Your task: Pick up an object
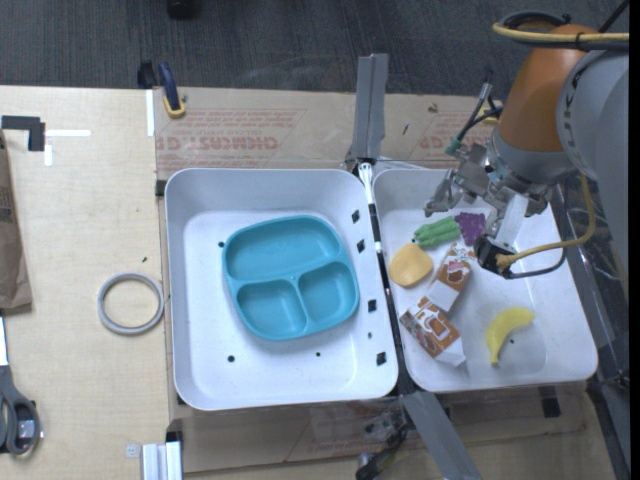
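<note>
My gripper (467, 220) hangs low over the back of the right bin (560, 363), open, its two fingers spread to either side of a small purple object (472, 230). Whether they touch it I cannot tell. Just left of it lies a green object (436, 233). In front are a round yellow-orange piece (410, 266), a small white and red carton (456, 270), a brown and white carton (432, 329) and a yellow banana (508, 330).
The left bin (190, 348) holds a blue divided tray (290, 276). A grey post (370, 108) rises where the bins meet at the back. On the bench to the left lie a tape ring (130, 302) and scissors (18, 420).
</note>
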Controlling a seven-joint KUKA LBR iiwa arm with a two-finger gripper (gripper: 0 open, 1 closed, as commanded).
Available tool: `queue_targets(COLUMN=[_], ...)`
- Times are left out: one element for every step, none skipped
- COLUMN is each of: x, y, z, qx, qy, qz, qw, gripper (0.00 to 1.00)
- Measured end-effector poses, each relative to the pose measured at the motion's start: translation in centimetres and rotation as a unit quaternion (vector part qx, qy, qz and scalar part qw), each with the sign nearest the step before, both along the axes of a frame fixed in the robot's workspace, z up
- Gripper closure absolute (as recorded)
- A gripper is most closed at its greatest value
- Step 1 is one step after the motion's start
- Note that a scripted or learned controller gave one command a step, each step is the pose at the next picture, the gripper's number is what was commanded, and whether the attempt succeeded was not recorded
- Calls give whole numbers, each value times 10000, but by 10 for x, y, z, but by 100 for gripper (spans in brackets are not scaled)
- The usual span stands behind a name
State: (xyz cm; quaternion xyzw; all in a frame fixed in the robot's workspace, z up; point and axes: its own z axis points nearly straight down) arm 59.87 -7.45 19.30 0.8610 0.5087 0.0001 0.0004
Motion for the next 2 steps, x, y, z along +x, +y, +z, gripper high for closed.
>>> queue_targets(x=[45, -6], y=[-39, -25], z=[4, -67], qx=[-6, -7], qy=[12, -11], qz=[1029, 1331], qw=[9947, 9911], gripper=[0, 0])
